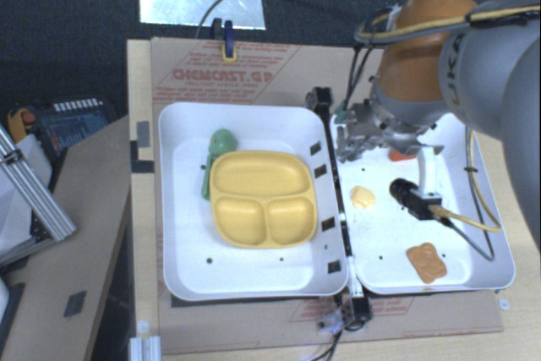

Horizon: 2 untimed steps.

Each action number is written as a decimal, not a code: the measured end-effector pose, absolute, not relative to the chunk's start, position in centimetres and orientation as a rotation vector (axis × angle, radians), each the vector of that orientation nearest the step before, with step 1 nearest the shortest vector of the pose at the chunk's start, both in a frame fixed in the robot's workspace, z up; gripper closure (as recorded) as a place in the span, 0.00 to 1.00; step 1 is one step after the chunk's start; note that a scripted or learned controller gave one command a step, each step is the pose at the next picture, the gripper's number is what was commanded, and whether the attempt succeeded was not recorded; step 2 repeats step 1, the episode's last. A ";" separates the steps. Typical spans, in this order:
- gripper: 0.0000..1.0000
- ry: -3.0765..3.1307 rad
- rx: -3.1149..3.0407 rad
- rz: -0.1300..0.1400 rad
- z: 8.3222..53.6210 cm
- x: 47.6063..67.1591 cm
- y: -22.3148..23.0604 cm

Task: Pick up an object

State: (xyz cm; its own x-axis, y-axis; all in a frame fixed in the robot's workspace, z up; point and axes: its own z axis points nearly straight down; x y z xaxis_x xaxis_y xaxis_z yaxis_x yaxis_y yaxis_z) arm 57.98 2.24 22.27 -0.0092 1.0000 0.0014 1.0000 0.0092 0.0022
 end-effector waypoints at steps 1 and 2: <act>1.00 2.233 2.210 0.004 23.2 57.6 7.6; 1.00 2.233 2.210 0.004 23.2 57.6 7.6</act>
